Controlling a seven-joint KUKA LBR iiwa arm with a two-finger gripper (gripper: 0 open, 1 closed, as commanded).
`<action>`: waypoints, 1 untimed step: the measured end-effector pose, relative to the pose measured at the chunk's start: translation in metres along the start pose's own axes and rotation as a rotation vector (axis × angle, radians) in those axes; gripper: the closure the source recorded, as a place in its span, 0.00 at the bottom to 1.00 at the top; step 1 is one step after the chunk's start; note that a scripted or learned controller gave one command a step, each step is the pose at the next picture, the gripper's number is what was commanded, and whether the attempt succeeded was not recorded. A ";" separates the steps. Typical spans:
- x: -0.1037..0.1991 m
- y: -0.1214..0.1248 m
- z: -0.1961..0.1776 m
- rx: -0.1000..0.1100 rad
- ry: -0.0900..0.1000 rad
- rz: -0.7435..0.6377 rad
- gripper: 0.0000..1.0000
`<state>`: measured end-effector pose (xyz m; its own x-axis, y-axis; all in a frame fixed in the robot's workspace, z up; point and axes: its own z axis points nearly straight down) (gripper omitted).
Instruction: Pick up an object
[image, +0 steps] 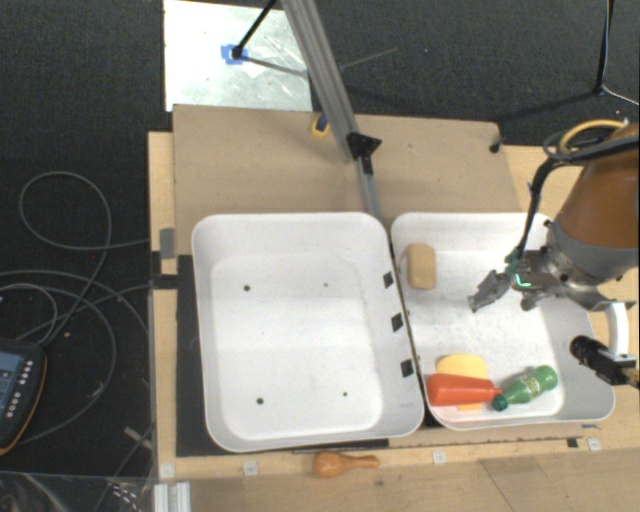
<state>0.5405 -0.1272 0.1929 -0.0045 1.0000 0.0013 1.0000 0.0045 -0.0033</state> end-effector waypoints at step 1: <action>0.000 0.001 -0.002 -0.004 -0.001 0.002 0.00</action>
<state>0.5415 -0.1273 0.1950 -0.0027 1.0000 0.0007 1.0000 0.0027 0.0010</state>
